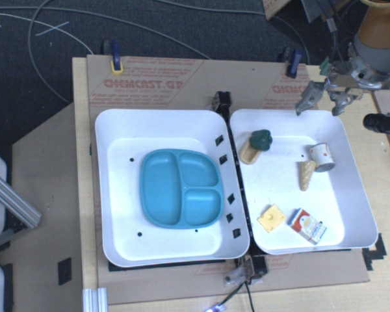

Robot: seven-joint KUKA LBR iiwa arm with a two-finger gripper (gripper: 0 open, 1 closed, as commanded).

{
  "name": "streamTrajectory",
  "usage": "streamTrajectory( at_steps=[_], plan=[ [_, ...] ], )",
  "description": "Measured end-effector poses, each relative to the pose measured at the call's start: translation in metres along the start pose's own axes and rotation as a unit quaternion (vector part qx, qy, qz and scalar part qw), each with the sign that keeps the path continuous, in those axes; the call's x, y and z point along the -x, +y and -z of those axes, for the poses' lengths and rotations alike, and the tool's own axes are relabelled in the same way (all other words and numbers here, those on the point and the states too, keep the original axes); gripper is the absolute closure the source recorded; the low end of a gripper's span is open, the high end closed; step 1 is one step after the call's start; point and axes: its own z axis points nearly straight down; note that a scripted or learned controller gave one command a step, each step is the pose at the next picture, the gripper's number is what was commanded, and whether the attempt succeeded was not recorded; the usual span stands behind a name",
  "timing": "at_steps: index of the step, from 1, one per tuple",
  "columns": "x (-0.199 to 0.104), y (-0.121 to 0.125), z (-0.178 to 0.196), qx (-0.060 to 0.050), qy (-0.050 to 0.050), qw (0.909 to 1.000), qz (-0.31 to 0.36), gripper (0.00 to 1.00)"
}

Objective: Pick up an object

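Fingers of gripper (320, 101) spread apart, empty, above right bin's (357, 174) far rim. Risk on descent — rim strike, or cup (321, 155) rolling away.

A brown board (182, 77) printed with red lettering covers the bench, pinned by blue clamps (116, 56) at its far edge. Dark carpet (39, 70) lies beyond, crossed by thin cables (71, 2).
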Motion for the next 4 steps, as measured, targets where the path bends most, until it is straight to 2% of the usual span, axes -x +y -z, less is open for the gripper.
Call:
streamTrajectory(
  at_steps=[1, 2, 4],
  plan=[
    [-0.001, 0.002, 0.009, 0.007, -0.001, 1.0000, 0.002, 0.00],
    [-0.002, -0.001, -0.051, 0.005, -0.001, 1.0000, 0.002, 0.00],
    [-0.011, 0.005, -0.140, 0.006, -0.001, 1.0000, 0.002, 0.00]
  ],
)
